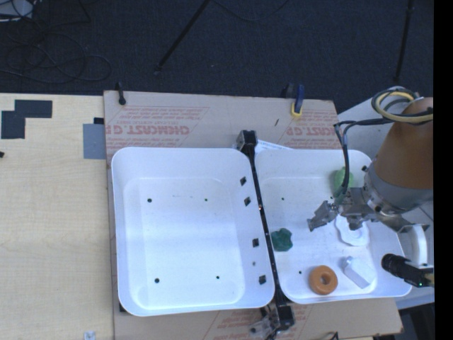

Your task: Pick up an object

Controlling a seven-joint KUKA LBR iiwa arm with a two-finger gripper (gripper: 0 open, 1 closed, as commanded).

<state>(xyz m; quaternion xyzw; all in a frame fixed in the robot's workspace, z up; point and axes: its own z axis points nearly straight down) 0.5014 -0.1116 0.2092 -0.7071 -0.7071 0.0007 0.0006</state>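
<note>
Orange, ring-shaped and doughnut-like, a small object (323,280) is seen at the near edge of the right bin (304,176), beside a pale grey block (357,272). A dark green lump (282,239) lies by the divider, a light green piece (340,179) farther back. The gripper (333,214) is lowered over a white object (353,232); whether it is clenched cannot be told. The left bin (127,190) rests on cardboard (177,119) over a wooden bench (49,211).

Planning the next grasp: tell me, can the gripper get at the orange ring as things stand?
Probably yes. The orange ring lies flat in the right bin, apart from the grey block and green lump, and nothing covers it. The gripper hangs above the same bin.
</note>
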